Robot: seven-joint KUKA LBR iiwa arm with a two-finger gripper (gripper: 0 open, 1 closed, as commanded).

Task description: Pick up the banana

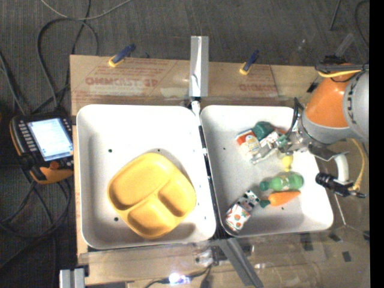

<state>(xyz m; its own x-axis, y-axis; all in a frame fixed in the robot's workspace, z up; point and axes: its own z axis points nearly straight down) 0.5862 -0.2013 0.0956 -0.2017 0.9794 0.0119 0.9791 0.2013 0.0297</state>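
I see a brown tabletop over grey carpet, cables around. Left bin holds a yellow divided tray. Right bin: banana just under the pincer, crowded by a green bottle, carrot, cartons. Pincer opening: I cannot tell.

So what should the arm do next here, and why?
Probably a small shift toward the near side of the right bin, then down. The hand sits among the clutter by the carton, while the banana, a small yellow patch, lies just beside it, not visibly gripped.
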